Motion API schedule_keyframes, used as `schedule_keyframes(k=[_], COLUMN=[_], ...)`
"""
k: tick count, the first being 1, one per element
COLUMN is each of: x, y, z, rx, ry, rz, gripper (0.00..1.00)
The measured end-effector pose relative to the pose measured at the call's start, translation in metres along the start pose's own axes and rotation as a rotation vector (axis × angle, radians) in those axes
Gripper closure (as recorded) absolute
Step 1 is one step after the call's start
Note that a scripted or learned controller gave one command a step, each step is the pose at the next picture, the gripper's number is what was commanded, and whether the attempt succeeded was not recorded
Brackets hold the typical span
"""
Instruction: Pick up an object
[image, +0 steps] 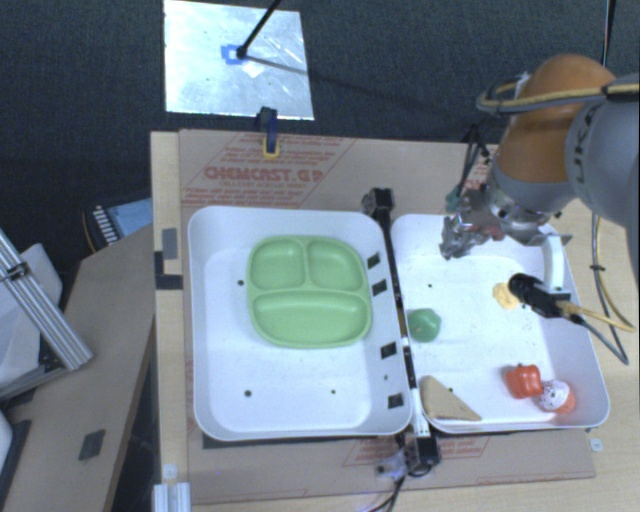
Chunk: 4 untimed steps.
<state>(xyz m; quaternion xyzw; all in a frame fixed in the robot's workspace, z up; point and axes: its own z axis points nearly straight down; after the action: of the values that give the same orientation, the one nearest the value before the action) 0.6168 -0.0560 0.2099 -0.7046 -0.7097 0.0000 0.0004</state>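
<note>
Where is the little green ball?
The green ball sits in the right bin, near its left wall, above the tan wedge and below the gripper.
</note>
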Motion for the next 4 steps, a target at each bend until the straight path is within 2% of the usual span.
schedule_keyframes(k=[2,3,4], x=[0.097,0.137,0.164], y=[-0.041,-0.066,-0.091], z=[0.008,-0.015,-0.016], rx=[0.001,-0.001,0.001], ry=[0.002,0.001,0.000], rz=[0.000,-0.001,0.000], gripper=[1.00,1.00,1.00])
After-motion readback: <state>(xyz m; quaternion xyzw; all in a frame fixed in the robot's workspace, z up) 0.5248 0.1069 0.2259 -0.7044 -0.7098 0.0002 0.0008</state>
